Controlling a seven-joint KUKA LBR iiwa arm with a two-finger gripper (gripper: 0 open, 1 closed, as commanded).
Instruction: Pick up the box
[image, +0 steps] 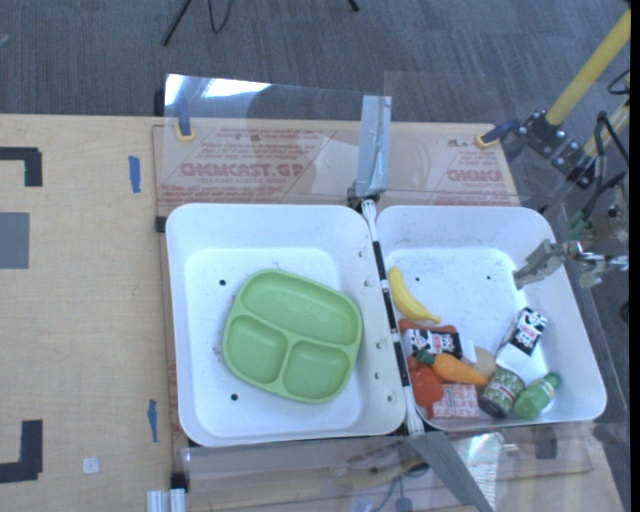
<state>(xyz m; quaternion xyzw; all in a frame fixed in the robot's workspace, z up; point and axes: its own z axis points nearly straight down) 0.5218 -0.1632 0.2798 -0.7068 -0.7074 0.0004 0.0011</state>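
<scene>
The claw hangs over the right bin's right edge; whether it is open cannot be told. The box lies just below, ungrasped.

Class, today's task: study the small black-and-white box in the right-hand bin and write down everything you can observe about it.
The box is a small carton, white with black cow-like patches, seemingly printed card. It lies tilted in the right bin, near its right wall, with one end pointing up-right and the other towards the bottom-left. Its lower end meets a pale tan piece on the bin floor. A green bottle and a dark jar lie just below it, apart from it. The pincer sits above it, not touching.
</scene>
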